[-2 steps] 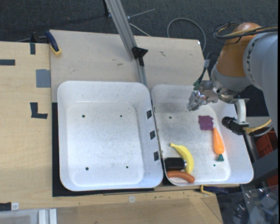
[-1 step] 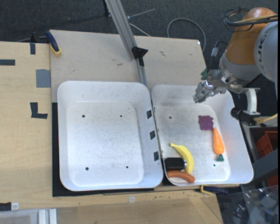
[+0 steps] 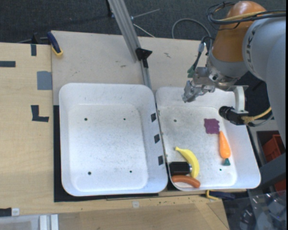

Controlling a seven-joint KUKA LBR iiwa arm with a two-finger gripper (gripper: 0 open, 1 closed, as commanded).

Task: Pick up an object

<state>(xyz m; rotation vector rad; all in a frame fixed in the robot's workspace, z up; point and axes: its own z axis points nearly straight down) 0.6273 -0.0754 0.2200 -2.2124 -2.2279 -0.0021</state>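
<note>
Gripper (image 3: 188,97): hangs over the far left corner of the right bin (image 3: 240,176); nothing visible between its fingers; how far apart they stand cannot be told. Right bin contents: purple block (image 3: 211,126), right of centre; carrot (image 3: 224,146) just near of it, green end toward the near rim; banana (image 3: 190,160) near centre; black block (image 3: 178,167) touching the banana's left side; red sausage (image 3: 186,181) at the near rim. Left bin (image 3: 67,128): white, speckled floor.
</note>
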